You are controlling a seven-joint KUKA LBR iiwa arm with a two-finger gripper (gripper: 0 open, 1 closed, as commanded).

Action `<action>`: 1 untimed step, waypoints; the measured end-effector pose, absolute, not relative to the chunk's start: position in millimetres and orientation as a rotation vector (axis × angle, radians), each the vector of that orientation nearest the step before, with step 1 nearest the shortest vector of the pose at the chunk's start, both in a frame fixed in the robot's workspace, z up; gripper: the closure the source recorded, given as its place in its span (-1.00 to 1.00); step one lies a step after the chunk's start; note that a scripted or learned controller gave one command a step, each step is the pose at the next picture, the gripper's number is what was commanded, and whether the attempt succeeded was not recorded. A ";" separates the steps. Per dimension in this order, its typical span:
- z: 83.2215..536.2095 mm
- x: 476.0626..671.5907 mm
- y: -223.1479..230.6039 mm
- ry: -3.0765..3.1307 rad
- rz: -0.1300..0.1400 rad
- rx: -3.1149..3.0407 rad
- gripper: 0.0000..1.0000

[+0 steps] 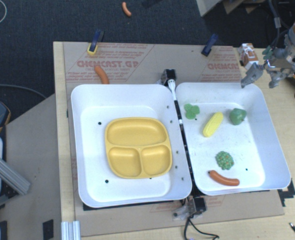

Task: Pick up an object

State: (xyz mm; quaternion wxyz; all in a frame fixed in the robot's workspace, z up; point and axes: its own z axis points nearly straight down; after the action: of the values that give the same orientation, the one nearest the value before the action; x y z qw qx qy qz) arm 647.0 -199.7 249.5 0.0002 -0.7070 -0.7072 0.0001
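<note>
The right bin [267, 129] holds a yellow corn cob [212, 124], a small green piece [191, 111], a green pepper-like piece [237, 116], a broccoli floret [225, 160] and an orange-red sausage [224, 178]. My gripper [262, 78] hangs at the bin's far right corner, above its rim, with its two fingers spread apart and nothing between them. It stands up and to the right of the green pepper-like piece, well apart from all the items.
The left bin [87, 134] carries a yellow three-compartment tray [137, 147]. A sausage [102, 74] lies on the cardboard behind the left bin, another sausage [126, 9] on the dark floor. Clamps [94, 42] sit at the board's far edge.
</note>
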 end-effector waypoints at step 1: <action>207.2 647.5 -199.4 -2.219 0.005 -2.218 -1.00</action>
State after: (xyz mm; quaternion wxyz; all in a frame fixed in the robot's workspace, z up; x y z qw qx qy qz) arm 647.5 -199.4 207.2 0.0022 -0.7069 -0.7073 0.0015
